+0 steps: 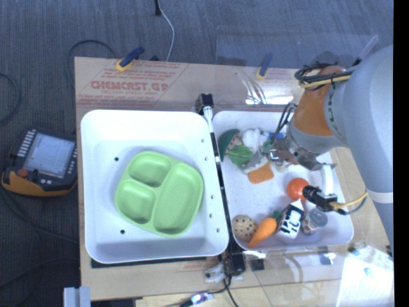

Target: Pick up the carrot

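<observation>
Two bins, carrot (262,230) in the right bin (339,232).
Jaws (276,149) hover above its far end, well apart from the carrot; their state I cannot tell.

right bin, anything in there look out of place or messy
Nothing looks spilled or broken. The right bin is crowded: the carrot lies tilted at its near edge, next to a speckled ball and a black-and-white block. The gripper sits farther back, over other items rather than the carrot.
</observation>
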Tool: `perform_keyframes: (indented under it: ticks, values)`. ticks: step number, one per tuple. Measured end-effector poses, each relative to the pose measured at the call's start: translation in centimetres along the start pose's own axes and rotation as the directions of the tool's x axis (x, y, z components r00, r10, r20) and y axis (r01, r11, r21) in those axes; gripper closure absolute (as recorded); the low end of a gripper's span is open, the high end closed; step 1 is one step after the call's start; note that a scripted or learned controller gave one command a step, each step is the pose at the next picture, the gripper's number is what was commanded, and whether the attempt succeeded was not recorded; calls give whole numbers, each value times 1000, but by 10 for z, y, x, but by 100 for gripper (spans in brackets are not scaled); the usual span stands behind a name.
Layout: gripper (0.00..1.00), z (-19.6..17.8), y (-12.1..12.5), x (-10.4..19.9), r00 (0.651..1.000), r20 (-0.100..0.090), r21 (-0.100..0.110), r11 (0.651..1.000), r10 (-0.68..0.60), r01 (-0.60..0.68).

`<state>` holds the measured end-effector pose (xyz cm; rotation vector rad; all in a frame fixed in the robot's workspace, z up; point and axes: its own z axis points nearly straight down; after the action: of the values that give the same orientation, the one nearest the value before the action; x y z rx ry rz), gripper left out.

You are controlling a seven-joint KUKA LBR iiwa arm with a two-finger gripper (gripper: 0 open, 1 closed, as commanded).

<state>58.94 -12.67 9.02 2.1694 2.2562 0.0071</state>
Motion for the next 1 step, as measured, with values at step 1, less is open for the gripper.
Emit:
perform_keyframes:
  ticks: [1]
  values:
    - [0, 0, 33, -44, 981, -1, 12, 981, -193, 193]
